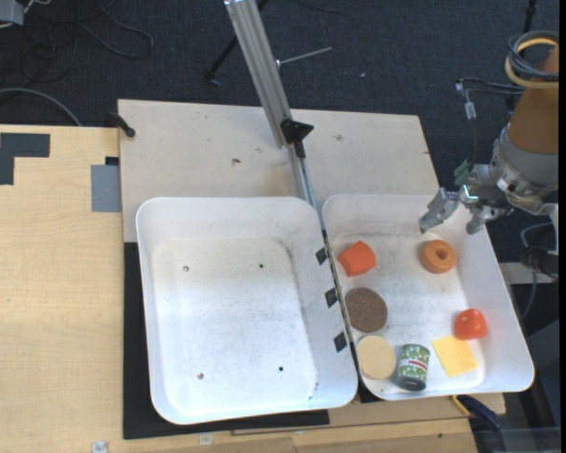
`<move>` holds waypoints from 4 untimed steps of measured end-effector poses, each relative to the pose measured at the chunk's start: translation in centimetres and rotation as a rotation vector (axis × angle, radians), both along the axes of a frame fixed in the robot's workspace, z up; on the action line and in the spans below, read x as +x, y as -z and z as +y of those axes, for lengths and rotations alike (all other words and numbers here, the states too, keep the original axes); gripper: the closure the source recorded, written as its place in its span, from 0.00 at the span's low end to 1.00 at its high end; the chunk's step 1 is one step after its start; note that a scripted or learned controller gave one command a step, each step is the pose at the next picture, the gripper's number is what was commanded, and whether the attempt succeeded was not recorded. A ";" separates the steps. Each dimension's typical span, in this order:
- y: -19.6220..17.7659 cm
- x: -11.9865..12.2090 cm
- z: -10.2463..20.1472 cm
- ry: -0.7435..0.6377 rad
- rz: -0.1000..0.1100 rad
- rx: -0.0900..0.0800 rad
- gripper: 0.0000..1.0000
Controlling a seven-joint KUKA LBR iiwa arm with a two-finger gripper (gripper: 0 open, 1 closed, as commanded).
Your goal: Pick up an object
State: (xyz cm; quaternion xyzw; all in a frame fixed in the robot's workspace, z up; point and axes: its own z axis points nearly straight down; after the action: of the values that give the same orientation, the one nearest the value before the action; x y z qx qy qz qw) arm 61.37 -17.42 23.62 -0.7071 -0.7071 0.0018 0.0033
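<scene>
The right bin holds several objects: an orange-red block, an orange ring, a dark brown disc, a tan disc, a small green-and-white can, a yellow block and a red round piece. My gripper hangs over the bin's far right corner, above and just beyond the orange ring. Its two fingers are spread apart with nothing between them.
The left bin lies beside the right one, with a row of black clips along their shared wall. A slanted aluminium rail rises behind the bins. Wooden benchtop spreads to the left.
</scene>
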 end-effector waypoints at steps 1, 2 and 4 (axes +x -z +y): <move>-0.3 0.1 0.0 -0.002 -0.005 -0.001 0.00; 4.9 0.4 1.0 -0.003 0.000 0.000 0.00; 14.7 0.4 0.9 0.001 -0.003 -0.001 0.00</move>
State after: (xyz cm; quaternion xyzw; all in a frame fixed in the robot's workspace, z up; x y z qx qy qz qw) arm 61.74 -16.53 8.93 -0.7075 -0.7068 0.0013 0.0019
